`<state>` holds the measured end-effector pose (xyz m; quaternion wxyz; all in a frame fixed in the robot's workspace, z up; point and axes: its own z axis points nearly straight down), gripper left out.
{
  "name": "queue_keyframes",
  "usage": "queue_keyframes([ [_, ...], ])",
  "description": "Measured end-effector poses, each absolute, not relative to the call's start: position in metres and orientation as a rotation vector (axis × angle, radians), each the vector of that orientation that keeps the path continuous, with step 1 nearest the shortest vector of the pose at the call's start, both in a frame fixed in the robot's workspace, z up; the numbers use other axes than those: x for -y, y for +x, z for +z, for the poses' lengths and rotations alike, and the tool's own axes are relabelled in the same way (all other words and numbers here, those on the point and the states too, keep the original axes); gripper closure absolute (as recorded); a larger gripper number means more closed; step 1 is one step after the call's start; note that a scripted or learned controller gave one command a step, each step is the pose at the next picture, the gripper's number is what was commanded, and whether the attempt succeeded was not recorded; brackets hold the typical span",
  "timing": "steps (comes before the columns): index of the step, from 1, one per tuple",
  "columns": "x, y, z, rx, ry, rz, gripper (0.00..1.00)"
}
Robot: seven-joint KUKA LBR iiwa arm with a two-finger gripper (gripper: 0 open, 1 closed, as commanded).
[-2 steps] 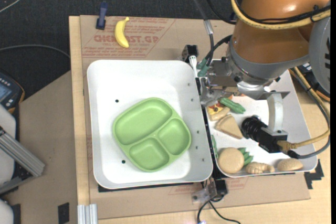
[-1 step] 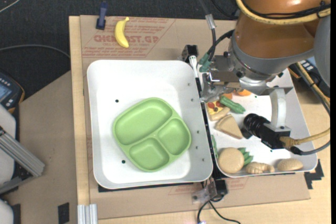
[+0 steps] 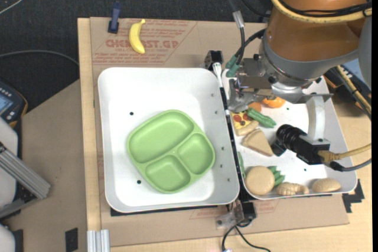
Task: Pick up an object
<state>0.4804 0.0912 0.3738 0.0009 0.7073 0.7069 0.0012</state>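
Note:
My gripper (image 3: 253,93) hangs over the far left part of the right bin (image 3: 348,177), under the big orange wrist. Just below it lie a green pickle-like toy (image 3: 261,117), a small pizza slice (image 3: 242,121) and an orange piece (image 3: 273,102), the last partly hidden by the gripper body. A tan wedge of bread (image 3: 257,143) sits in the middle of the bin. Along the near wall lie a round bun (image 3: 260,180) on a green leaf, a peanut-shaped toy (image 3: 289,189) and a pale potato-shaped toy (image 3: 326,185).
The left bin (image 3: 118,91) holds a green divided plate (image 3: 170,150). A yellow banana (image 3: 137,36) and a blue clip (image 3: 114,18) lie on the cardboard behind the bins. The wall between the bins runs close to the gripper's left.

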Motion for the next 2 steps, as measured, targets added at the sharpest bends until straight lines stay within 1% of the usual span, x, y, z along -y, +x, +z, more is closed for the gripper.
queue_keyframes([
  [1, -0.076, 0.479, 0.353, -2.221, 2.226, -0.006, 1.0],
  [2, -0.077, 0.48, 0.364, -2.22, 2.222, 0.001, 1.0],
])
